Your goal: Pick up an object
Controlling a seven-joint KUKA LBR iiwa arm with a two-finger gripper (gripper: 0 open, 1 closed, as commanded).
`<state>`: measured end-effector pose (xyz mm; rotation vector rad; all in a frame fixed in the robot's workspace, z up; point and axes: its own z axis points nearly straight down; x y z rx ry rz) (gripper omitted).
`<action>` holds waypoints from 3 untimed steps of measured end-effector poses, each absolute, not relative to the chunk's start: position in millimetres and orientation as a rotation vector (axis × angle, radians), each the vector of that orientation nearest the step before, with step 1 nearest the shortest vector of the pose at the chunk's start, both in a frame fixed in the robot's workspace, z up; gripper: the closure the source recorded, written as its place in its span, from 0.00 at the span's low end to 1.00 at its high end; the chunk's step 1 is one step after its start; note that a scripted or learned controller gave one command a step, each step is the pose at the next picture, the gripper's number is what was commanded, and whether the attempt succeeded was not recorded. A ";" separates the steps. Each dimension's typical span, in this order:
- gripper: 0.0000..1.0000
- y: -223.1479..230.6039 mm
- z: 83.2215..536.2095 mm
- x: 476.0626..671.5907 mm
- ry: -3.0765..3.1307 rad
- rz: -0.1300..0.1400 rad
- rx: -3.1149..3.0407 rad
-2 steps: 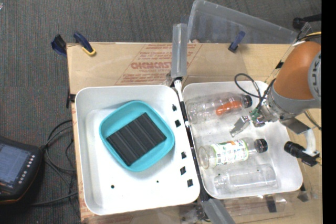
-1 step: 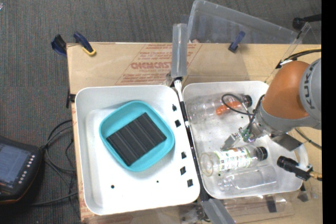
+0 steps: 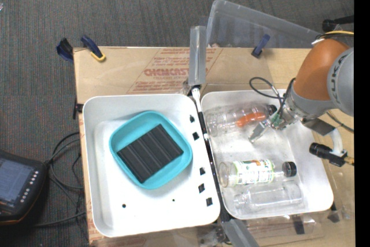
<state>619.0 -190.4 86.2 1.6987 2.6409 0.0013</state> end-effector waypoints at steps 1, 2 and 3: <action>0.00 -161.8 85.1 561.9 2.769 0.002 1.486; 0.00 -158.8 97.2 540.0 2.763 0.024 1.391; 0.00 -173.2 86.5 553.5 2.764 0.005 1.485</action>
